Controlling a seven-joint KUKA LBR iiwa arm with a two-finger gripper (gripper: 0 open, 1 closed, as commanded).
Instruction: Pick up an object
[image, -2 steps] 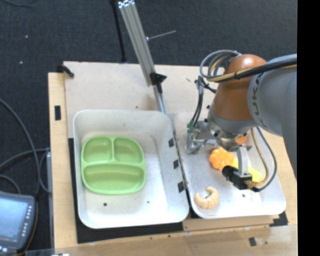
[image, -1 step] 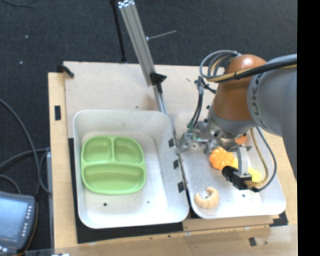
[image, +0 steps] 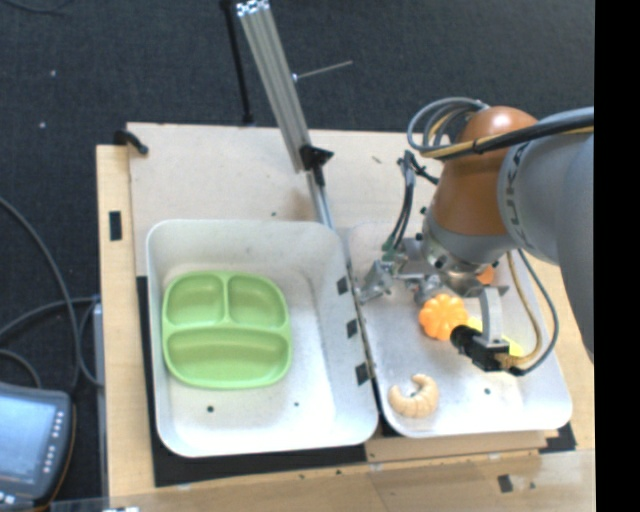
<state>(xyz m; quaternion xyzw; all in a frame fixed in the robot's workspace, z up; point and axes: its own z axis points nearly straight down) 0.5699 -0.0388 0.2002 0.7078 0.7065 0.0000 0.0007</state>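
Over the right bin (image: 535, 405), the grey arm (image: 550, 195) reaches in from the right side of the camera view, its orange band (image: 478, 190) above the wrist. The hand (image: 441, 288) sits low over the upper half of that bin. Its tip is masked by the wrist housing and cabling, so I cannot tell whether it is spread or pressed together. Nothing can be seen pinched in it.

Orange lumpy object (image: 441, 316): lies on the bin floor just beside the hand, on its near side. Whether the two touch cannot be told from this angle.

Tan curled piece (image: 414, 396): croissant-like, lying flat near the front left corner of the same bin, apart from the orange lumpy object and from the hand.

Left bin (image: 320, 405): holds one green divided plate (image: 227, 330) with two small compartments at the back and one long one in front. It lies flat, left of centre, well apart from the arm.

Both bins rest side by side on the pale table (image: 200, 170), edges touching along the middle seam. A slanted aluminium strut (image: 272, 75) comes down from the top of the view to the back of that seam. Dark carpet (image: 120, 60) surrounds the table, with a small screen (image: 30, 440) at the lower left corner.
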